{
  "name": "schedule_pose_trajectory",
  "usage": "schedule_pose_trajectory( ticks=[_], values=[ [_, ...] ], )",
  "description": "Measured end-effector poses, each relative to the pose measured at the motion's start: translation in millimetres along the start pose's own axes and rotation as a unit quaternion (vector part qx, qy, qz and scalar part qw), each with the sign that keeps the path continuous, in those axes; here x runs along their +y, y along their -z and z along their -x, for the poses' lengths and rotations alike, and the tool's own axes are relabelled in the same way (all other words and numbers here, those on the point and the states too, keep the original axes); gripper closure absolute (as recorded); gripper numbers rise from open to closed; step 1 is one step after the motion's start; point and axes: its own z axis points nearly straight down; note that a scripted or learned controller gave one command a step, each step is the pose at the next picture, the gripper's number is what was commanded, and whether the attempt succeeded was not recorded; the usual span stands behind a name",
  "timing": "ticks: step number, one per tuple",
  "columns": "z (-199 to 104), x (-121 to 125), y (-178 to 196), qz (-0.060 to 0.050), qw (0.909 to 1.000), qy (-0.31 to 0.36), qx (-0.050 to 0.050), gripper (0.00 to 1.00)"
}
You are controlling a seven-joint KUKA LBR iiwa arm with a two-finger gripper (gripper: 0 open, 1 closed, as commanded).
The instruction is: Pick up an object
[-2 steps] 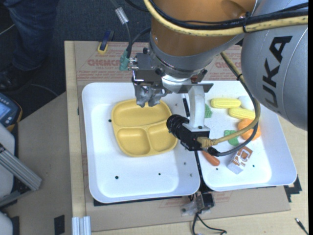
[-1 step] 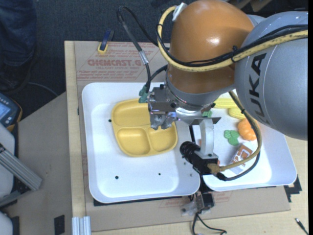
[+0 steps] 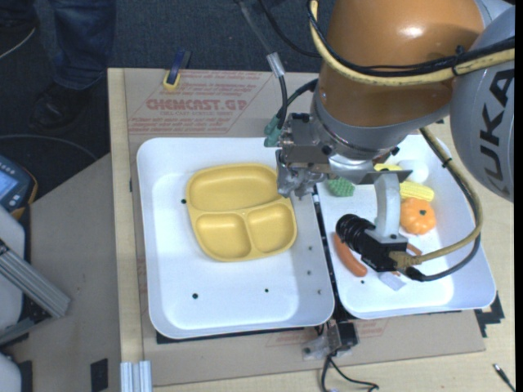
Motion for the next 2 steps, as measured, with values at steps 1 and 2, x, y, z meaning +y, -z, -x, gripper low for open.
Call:
schedule_pose_trajectory(
  ticks=[1, 2],
  values=[
    [-1.9, 0.0, 7.8, -0.001, 1.0000, 0.002, 0.000, 1.00],
    [-2.4, 0.6, 17.9, 0.000, 1.0000, 0.002, 0.000, 1.00]
  ],
)
